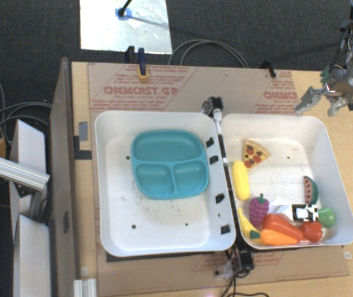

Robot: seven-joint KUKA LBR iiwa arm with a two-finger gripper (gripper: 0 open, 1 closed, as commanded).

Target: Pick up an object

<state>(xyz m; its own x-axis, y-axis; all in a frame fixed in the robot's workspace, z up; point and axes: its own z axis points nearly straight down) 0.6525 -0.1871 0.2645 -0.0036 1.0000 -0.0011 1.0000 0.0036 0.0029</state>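
The gripper [322,103] hangs above the bench beyond the right bin's [334,142] far corner, its two fingers spread apart with nothing between them. In that bin lie a pizza slice [254,153], a corn cob [241,179], purple grapes [258,210], a carrot [280,231], a watermelon slice [311,190] and what looks like a banana [246,223]. The left bin [111,166] holds a teal divided plate [169,164].

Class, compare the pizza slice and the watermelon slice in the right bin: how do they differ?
The pizza slice is a yellow triangle with red dots; the watermelon slice is a curved red wedge with a green rind. The pizza slice lies alone near the far wall; the watermelon slice sits by the right wall. Both are toy foods.
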